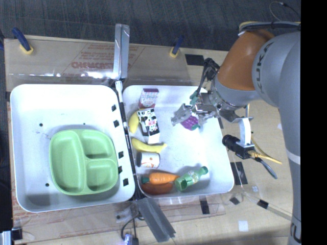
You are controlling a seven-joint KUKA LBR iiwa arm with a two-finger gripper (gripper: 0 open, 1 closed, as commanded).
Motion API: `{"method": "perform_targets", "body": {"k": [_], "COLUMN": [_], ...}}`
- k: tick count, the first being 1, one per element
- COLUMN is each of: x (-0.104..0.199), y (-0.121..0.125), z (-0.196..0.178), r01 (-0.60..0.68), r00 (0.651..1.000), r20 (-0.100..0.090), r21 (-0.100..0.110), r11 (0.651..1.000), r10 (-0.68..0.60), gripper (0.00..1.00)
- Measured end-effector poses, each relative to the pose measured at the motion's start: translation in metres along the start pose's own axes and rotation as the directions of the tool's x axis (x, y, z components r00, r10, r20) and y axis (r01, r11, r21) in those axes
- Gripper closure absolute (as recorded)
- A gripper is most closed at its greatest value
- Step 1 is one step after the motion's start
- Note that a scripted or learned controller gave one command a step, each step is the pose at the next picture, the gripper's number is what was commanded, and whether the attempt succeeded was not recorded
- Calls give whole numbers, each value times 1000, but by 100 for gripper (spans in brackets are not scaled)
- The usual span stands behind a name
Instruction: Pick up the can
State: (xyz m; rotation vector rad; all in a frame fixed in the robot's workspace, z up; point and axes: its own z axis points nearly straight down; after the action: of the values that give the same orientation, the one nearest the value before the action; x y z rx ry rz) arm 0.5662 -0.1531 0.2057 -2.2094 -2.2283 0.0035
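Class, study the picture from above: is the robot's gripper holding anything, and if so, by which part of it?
It cannot be told. The gripper sits over a purple thing in the right bin, but the view does not show a grip on it.

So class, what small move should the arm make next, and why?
Probably shift the gripper toward the view's lower left: the can lies there between a banana and the carrot, while the gripper sits by a purple object.

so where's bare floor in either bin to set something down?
Left white bin: bare above and left of the green three-section tray. Right white bin: bare middle patch, between the yellow bananas, the green plastic bottle and the gripper with a purple object at its tip. Crowded down the divider side and front edge.
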Motion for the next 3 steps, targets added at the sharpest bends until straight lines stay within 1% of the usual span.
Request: {"method": "perform_targets", "body": {"k": [1, 2, 3], "x": [-16, 12, -49], "y": [-77, -90, -90], "z": [113, 115, -2], "r01": [11, -88, -214], "r00": [1000, 996, 977], "r20": [-1, -1, 0], "r21": [1, 0, -3], "r11": [1000, 996, 977], "r10": [-11, 88, 214], "gripper": [0, 0, 0]}}
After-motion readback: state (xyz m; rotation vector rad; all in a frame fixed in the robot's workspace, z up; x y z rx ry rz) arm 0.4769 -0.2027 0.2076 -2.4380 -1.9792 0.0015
